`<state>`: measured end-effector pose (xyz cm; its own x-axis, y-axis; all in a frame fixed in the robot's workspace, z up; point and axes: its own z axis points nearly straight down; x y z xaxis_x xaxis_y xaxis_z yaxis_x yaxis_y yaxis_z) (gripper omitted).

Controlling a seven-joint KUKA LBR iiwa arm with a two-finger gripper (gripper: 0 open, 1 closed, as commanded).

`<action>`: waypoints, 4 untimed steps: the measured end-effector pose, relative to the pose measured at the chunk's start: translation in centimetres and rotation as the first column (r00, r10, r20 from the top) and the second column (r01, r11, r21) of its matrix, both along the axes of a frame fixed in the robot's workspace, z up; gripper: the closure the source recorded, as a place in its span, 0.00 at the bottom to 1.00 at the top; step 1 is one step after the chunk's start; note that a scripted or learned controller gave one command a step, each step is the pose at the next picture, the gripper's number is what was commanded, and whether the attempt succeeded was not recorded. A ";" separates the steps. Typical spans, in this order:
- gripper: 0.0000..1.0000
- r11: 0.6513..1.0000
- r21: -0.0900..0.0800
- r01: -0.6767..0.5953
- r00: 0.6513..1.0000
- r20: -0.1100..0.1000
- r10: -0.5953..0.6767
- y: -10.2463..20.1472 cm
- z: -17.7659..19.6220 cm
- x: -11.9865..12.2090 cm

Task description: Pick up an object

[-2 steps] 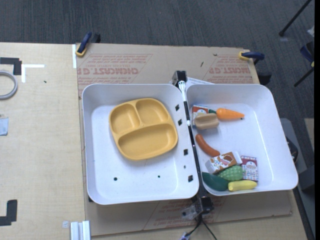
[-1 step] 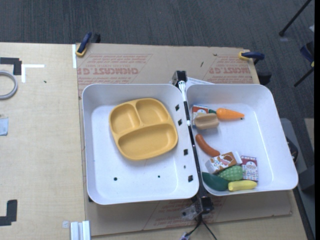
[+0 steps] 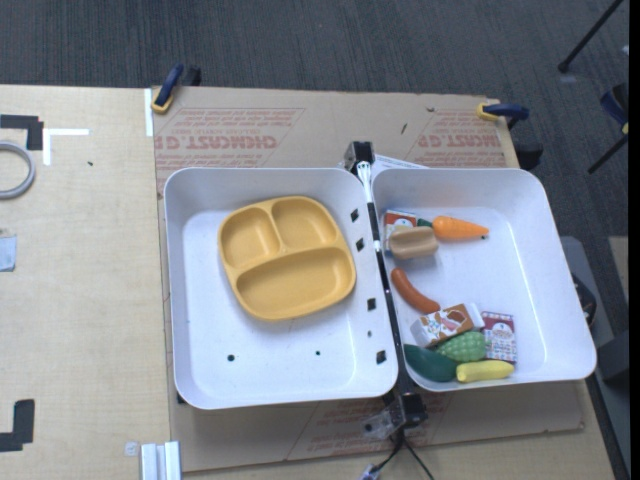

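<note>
The right bin (image 3: 545,268) holds several toy foods along its left and front sides. An orange carrot (image 3: 459,229) lies at the back, beside a hot dog bun (image 3: 412,243) that rests on a small red and white carton (image 3: 399,220). A red sausage (image 3: 413,290) lies diagonally below them. At the front sit a printed box (image 3: 449,322), a red carton (image 3: 499,336), a corn cob (image 3: 462,347), a yellow banana (image 3: 485,370) and a dark green vegetable (image 3: 428,364). The left bin (image 3: 200,358) holds a yellow divided plate (image 3: 287,256).
Both bins rest on a cardboard sheet (image 3: 240,128) clamped to the wooden bench by blue clamps (image 3: 168,86). Clips (image 3: 359,154) join the bins at their shared wall. Black tape marks (image 3: 20,128) and a grey ring (image 3: 14,170) lie on the bench at left.
</note>
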<state>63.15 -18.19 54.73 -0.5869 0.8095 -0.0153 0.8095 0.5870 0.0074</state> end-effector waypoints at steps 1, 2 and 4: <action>1.00 1.000 -0.002 -0.002 1.000 0.003 0.002 0.1 0.9 0.1; 1.00 1.000 -0.004 -0.004 1.000 0.007 0.004 0.1 1.8 0.3; 1.00 1.000 -0.007 -0.008 1.000 0.015 0.008 0.3 3.6 0.6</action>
